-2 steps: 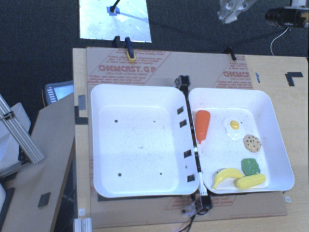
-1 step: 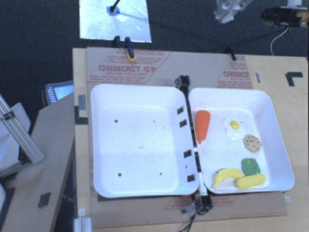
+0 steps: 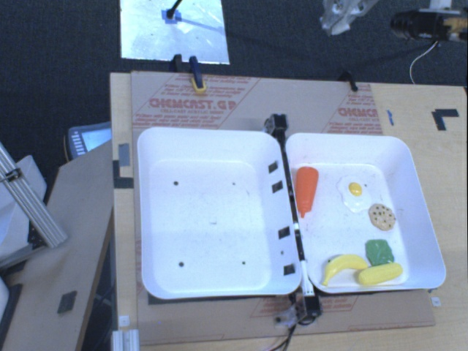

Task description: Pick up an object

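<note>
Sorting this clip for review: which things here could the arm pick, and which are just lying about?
Pickable, right bin:
carrot
fried egg
cookie
banana
green piece
yellow piece

Lying about:
left bin
foil sheet
yellow clamp

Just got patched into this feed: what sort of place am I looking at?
Most likely a robotics lab test bench, not a kitchen. Two white bins sit clipped together on a board, the food looks like plastic toys, and the tool hangs above over dark carpet.

Bright even overhead light, soft shadows, slightly grainy, mild blur
</note>
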Motion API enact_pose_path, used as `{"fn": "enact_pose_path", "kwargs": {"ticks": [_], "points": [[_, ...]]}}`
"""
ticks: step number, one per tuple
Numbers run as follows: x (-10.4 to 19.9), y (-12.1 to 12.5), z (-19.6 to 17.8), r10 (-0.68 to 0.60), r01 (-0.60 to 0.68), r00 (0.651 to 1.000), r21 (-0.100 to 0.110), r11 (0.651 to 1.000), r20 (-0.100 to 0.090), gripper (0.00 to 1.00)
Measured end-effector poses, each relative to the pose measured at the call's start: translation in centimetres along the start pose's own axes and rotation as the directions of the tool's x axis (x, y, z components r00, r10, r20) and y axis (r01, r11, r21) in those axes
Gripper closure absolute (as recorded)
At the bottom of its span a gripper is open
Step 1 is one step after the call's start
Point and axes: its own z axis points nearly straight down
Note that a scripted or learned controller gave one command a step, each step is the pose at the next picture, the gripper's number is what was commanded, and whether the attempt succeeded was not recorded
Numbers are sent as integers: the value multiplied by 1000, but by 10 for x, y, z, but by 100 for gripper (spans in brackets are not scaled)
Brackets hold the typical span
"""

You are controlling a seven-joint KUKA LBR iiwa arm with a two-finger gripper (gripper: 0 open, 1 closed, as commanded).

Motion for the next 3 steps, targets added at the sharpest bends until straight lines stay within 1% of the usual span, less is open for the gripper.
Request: {"fn": "enact_pose_path", "kwargs": {"ticks": [1, 3], "points": [[10, 0, 0, -1, 1, 1000, 0, 1000, 0, 100], [18, 0, 0, 0, 0, 1000, 0, 1000, 0, 100]]}}
